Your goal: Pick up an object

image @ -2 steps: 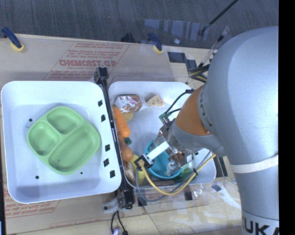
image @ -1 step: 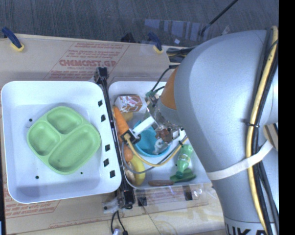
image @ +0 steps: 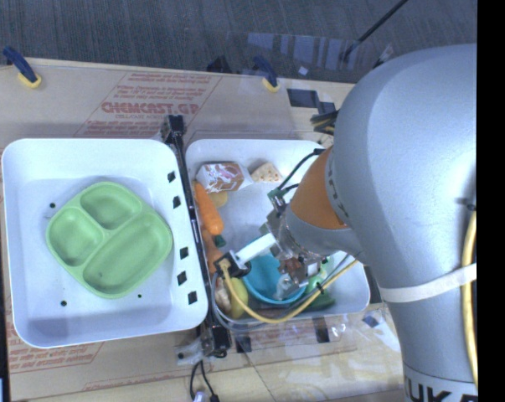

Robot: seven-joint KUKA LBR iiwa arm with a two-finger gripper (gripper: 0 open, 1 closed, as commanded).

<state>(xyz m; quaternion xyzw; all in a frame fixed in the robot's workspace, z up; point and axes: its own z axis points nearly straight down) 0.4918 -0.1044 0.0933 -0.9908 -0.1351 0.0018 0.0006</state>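
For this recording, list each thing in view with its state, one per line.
Green divided plate: lying flat in the left bin, nothing in its compartments.
Carrot: lying along the right bin's left wall.
Wrapped snack: lying flat near the far wall.
Blue bowl: upright, partly under the hand.
Hand: lowered over the blue bowl.

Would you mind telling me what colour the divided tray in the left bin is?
The divided tray is light green, seen clearly in the camera view.
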